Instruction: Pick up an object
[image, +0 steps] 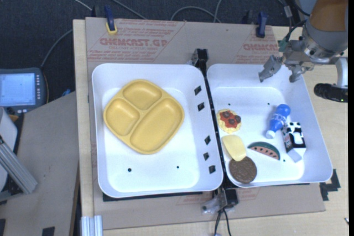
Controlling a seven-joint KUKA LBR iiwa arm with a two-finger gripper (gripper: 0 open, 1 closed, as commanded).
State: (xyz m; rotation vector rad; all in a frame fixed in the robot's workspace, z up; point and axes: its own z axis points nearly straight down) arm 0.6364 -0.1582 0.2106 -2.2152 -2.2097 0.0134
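Note:
My gripper (283, 70) hangs over the far edge of the right bin (310, 174), its two grey fingers (269, 69) spread open with nothing between them. Below it in that bin lie several toy items: a blue bottle (277, 120), a black-and-white cow-patterned piece (294, 138), a watermelon slice (264, 150), a pizza-like round (229, 120), a yellow wedge (234, 147) and a brown cookie (243, 170). All of them rest in the near half of the bin, well apart from the gripper.
The left bin (110, 174) holds a yellow divided plate (144, 116). A black divider with clips (203, 113) runs between the bins. Blue clamps (110, 20) pin the cardboard at the back. A small screen (19, 88) stands at the far left.

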